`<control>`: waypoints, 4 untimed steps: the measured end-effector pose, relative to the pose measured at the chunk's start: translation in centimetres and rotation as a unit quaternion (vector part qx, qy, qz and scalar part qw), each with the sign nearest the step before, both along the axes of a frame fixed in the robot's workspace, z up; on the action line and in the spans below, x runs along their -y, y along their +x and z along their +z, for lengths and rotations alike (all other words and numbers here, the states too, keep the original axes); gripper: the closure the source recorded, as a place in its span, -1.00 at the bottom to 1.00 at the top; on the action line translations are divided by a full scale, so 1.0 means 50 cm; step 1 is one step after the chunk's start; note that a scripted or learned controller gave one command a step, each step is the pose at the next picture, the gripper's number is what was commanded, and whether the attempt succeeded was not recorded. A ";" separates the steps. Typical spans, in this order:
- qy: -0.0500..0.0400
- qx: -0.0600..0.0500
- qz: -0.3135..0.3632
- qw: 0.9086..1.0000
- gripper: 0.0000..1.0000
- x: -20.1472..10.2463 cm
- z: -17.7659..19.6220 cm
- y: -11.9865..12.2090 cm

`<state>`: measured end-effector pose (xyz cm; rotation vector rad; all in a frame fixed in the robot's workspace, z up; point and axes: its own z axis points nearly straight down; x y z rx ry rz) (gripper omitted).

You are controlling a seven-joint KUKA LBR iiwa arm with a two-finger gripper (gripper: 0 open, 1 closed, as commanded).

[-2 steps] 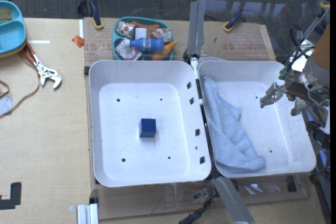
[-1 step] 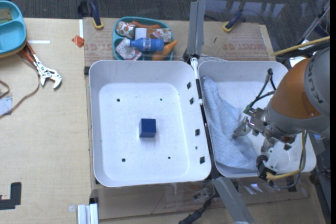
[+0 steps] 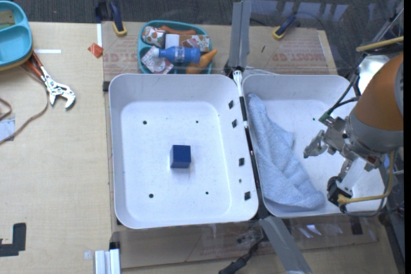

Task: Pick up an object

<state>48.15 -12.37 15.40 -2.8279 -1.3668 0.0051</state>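
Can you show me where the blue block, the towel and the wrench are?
blue block [image 3: 181, 156]: camera view, on its top face, in the left bin.
towel [image 3: 277, 157]: camera view, on the middle of the crumpled cloth, in the right bin.
wrench [image 3: 56, 91]: camera view, on its silver jaw end, on the bench.

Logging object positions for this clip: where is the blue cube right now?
The blue cube sits near the middle of the left bin, apart from its walls. The light blue towel lies in the right bin, beside the end effector.
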 end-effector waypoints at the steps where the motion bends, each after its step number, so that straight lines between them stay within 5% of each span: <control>1: 0.001 -0.001 -0.051 0.999 -1.00 -0.017 -0.068 -0.011; 2: 0.000 0.000 -0.005 1.000 -1.00 0.105 0.112 -0.008; 3: -0.001 0.000 -0.132 0.991 -1.00 0.120 0.207 -0.008; 4: 0.001 -0.001 -0.045 0.999 -1.00 0.148 0.115 -0.009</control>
